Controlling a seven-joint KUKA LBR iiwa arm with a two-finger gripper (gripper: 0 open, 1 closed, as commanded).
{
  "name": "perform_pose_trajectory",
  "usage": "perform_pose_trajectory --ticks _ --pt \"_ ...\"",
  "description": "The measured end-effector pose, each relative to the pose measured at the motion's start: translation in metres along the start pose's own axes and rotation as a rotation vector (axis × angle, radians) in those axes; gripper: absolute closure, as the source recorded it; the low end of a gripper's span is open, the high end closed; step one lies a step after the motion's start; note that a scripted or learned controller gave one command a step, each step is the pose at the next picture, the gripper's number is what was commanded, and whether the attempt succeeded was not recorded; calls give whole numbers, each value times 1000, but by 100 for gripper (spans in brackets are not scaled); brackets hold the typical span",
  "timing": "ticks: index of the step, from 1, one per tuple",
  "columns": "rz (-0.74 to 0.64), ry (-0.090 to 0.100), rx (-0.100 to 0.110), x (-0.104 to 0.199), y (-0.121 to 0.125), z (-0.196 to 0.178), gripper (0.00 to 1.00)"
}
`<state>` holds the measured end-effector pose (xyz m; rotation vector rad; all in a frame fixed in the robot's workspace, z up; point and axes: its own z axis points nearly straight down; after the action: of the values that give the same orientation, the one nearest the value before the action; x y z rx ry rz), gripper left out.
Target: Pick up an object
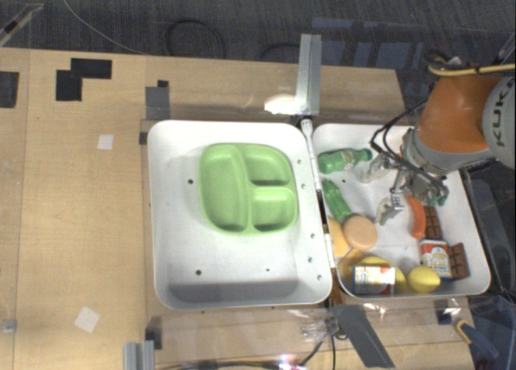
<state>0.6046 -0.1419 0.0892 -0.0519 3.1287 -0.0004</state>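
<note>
While I watched from the overhead camera, the arm [463,114] reached in from the right edge of the bench, its orange band sitting over the far right part of the right bin [480,280]. The wrist pointed down into that bin, and the gripper [393,203] hung about mid-bin, over bare white floor. I could not tell how far apart its fingers stood, and I saw nothing between them.

Just toward the near left of the gripper lay a round tan item [360,234], close by but apart from it. An orange carrot-like piece [417,217] lay just to the gripper's right, with a brown chocolate bar [458,259] beyond it toward the near right corner. A green bottle [343,159] lay near the far left corner, and a green pepper-like piece [335,201] ran along the left wall. A yellow lemon [424,279] and a labelled can [375,279] sat by the near edge.

The left bin [173,280] carried a green divided tray [246,187] near its middle.
</note>
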Motion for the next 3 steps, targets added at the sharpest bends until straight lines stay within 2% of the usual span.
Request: perform_pose_trajectory --ticks 1,2,3 --pt "76 -2 2 7 5 0 0" --pt "186 -2 2 25 41 -1 0" --pt "181 -16 2 20 42 -16 100"
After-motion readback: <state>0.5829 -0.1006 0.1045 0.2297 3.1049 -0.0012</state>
